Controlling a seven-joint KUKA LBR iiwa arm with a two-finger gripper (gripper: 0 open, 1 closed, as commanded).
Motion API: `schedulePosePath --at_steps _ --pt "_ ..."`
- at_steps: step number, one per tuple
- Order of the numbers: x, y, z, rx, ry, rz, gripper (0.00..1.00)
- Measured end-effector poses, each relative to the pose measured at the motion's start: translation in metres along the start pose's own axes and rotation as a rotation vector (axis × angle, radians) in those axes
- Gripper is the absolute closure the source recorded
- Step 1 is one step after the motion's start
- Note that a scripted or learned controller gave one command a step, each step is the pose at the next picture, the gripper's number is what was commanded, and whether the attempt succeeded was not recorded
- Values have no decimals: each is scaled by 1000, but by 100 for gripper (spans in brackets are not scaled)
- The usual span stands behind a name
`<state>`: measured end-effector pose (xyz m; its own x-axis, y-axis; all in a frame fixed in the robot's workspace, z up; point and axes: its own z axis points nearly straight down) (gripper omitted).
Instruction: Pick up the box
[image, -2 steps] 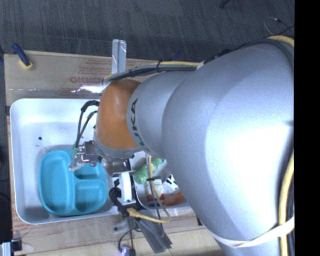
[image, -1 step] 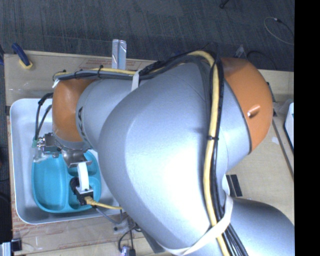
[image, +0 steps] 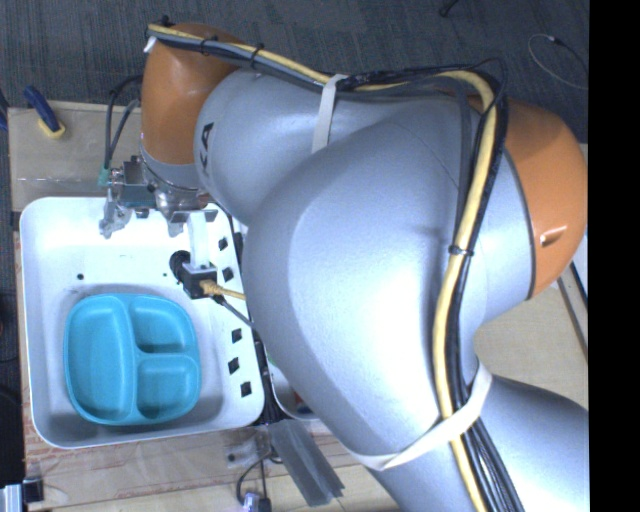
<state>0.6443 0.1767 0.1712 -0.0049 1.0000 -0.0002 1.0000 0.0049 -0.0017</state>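
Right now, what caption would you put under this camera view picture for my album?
The big grey robot arm reaches over a white bin holding a blue divided tray, its gripper near the bin's back edge.

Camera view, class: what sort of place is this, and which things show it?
Probably a robotics lab or test bench: a large grey arm with cabling reaches over a shallow white bin holding a blue divided tray, on a wooden bench.

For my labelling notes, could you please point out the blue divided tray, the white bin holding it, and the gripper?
blue divided tray (image: 131, 356): camera view, centre divider.
white bin (image: 60, 235): camera view, bare floor.
gripper (image: 140, 212): camera view, between fingertips.
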Motion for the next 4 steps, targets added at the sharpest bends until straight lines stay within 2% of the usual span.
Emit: schedulePosePath --at_steps 1,2,3,4 --pt "23 11 -237 -1 0 -24 0" --pt "27 10 -245 4 0 -38 100" --pt "27 10 -245 4 -1 -38 0" --pt "31 9 -255 5 0 -51 100"
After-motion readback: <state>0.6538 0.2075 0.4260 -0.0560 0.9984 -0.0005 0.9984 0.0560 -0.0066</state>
